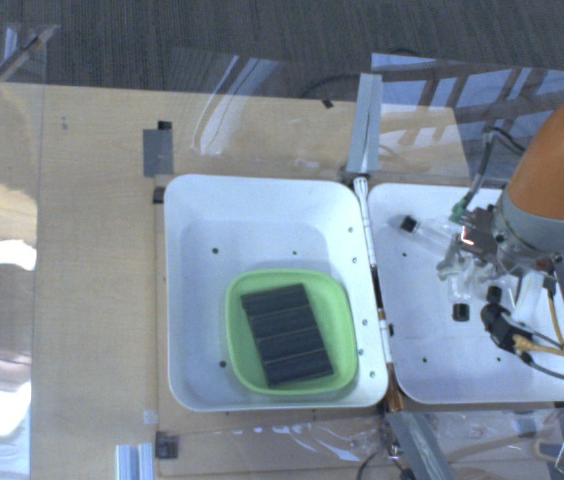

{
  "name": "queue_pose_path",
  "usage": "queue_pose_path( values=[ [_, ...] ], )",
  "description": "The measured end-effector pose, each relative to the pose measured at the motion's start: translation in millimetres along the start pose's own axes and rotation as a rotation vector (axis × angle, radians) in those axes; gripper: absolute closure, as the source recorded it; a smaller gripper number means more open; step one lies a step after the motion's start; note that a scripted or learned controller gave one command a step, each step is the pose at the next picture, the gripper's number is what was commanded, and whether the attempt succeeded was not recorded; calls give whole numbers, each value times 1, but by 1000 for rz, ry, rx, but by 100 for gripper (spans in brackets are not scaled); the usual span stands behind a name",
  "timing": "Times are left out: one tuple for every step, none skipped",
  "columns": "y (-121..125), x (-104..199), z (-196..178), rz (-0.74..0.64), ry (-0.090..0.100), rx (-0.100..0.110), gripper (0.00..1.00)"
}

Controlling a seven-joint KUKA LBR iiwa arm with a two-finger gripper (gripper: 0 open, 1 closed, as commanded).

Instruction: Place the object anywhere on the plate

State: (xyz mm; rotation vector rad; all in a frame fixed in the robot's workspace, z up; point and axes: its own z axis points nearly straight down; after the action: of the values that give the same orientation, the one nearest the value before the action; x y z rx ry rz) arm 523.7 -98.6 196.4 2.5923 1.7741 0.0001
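Note:
A dark grey ribbed block (284, 334) lies flat on the green plate (244, 363), which sits in the front half of the left bin (197, 268). The block rests well inside the plate's rim, turned slightly off square. My gripper (464, 273) hangs over the right bin (417, 353), near that bin's middle and well apart from the plate and block. Nothing shows in the gripper. The grey arm with its orange band (552, 173) comes in from the right above it.
A grey metal post (366, 128) stands behind the seam between the two bins. Black and yellow cables (532, 350) trail from the wrist over the right bin's front right. A small black and clear piece (410, 226) lies at that bin's back left.

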Motion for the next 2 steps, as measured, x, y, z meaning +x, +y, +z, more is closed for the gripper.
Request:
queue_pose_path(
  values=[
    [-49,27,15,-77,-1,5,100],
    [-78,101,15,-251,-1,4,100]
  ],
)
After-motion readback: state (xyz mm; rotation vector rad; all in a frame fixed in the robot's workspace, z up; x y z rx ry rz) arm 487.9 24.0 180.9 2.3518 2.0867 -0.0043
